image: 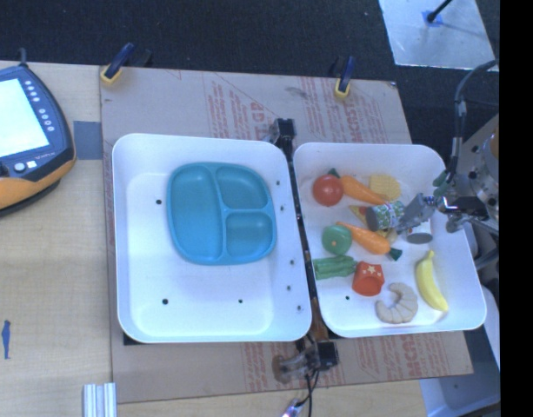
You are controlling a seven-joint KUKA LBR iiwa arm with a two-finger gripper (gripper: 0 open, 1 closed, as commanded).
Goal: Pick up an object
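1. Counter (pixel 40 285) first, right under your lens: pale wood with a brown cardboard sheet (pixel 249 102) clamped flat across it. It carries both bins, plus an orange-cased tablet (pixel 18 142) off at the left edge.
2. Your left bin (pixel 136 311) is next in size, and it holds one thing, a blue divided plate (pixel 221 212) lying flat near its far side.
3. Your right bin (pixel 449 315) is where the picking happens. Toy food is crowded in here: a tomato (pixel 328 190), a long carrot (pixel 363 190), a yellow piece (pixel 385 184), a green pepper (pixel 337 237), a second carrot (pixel 370 238), a cucumber (pixel 334 267), a red pepper (pixel 369 278), a shrimp (pixel 397 303) and a banana (pixel 430 283).
4. Now the arm (pixel 479 168), reaching in over the bin's right wall, with the gripper (pixel 416 215) low over the middle of the pile, just beside a small patterned item (pixel 388 214).
5. You cannot tell from here whether the gripper is released or clenched, and nothing is visibly held.
6. Judging by that pose, you are at the approach or descent, with the grasp not yet confirmed.
7. Your next move calls for centring on one piece. The carrots and patterned item touch each other, so a sloppy close could nudge neighbours away.
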